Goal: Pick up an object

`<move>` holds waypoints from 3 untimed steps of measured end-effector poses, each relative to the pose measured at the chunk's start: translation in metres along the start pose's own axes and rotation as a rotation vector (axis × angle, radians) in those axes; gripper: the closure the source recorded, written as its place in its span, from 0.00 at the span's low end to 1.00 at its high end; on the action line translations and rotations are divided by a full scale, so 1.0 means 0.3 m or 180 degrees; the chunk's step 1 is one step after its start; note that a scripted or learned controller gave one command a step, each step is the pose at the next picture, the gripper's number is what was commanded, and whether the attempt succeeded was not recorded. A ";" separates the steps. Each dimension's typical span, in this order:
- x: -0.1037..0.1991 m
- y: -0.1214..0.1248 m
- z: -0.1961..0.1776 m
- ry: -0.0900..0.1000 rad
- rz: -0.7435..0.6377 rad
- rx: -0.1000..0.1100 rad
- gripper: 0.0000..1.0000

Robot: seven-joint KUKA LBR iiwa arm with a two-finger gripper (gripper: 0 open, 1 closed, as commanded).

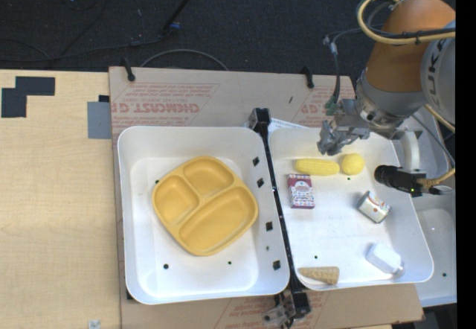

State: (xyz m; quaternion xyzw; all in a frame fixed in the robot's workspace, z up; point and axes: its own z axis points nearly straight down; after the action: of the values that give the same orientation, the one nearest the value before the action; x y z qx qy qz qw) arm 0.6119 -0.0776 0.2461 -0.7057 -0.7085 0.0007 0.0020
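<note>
The gripper [331, 143] hangs over the back of the right bin [416, 246], just above and behind a yellow corn cob [316, 167] and a yellow lemon [352, 164]. Nothing shows between its dark fingers. A small red box [300, 191] lies in front of the corn. Further right lies a small silver-grey object [372, 208]. A white block [384, 259] sits near the bin's front right corner. A tan ice-cream cone [320, 275] lies at the bin's front edge.
The left bin [141, 246] holds a yellow three-compartment plate [204, 204]. A black divider [271, 201] runs between the bins. Cardboard [193, 100] lies behind them, and a wooden bench top [52, 193] spreads to the left.
</note>
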 end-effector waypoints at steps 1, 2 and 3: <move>0.180 0.003 0.046 -0.0001 0.0000 0.0003 1.00; 0.325 0.005 0.056 -0.0002 0.0000 0.0005 1.00; 0.465 -0.017 0.054 -0.0002 -0.0002 0.0007 1.00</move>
State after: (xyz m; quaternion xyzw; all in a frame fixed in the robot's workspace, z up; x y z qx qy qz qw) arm 0.6063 0.0620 0.2303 -0.7055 -0.7087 0.0017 0.0024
